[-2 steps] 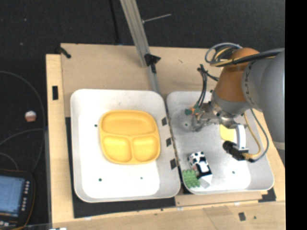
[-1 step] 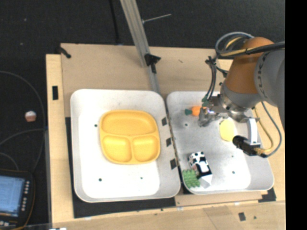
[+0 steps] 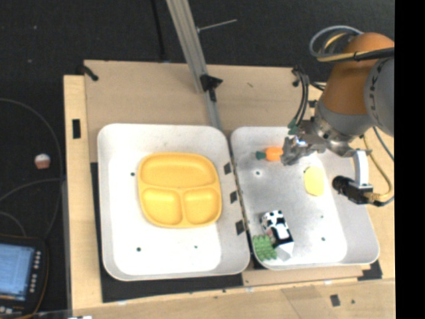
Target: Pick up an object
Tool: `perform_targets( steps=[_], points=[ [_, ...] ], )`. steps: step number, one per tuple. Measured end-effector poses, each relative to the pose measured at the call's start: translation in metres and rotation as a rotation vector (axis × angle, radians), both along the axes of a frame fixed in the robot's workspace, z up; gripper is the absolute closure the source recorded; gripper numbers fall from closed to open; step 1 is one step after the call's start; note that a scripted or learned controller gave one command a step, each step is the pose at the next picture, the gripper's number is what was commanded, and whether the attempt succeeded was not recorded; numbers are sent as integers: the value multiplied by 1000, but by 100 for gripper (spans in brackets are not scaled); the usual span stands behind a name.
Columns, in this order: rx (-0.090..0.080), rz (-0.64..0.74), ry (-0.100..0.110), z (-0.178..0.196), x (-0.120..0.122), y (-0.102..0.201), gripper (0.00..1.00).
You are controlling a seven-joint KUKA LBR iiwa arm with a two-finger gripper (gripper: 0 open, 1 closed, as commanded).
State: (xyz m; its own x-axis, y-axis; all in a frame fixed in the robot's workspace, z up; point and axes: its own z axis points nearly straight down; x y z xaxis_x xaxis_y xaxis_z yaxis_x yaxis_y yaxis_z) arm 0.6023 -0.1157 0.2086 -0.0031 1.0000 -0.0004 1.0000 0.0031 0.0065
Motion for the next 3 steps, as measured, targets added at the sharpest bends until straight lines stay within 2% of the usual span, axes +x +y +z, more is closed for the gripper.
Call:
perform_targets(
  steps=[1,3],
  points=[
    [1,0,2,26,1,-1,100],
    [1,3,7,11,-9,106,100]
  ],
)
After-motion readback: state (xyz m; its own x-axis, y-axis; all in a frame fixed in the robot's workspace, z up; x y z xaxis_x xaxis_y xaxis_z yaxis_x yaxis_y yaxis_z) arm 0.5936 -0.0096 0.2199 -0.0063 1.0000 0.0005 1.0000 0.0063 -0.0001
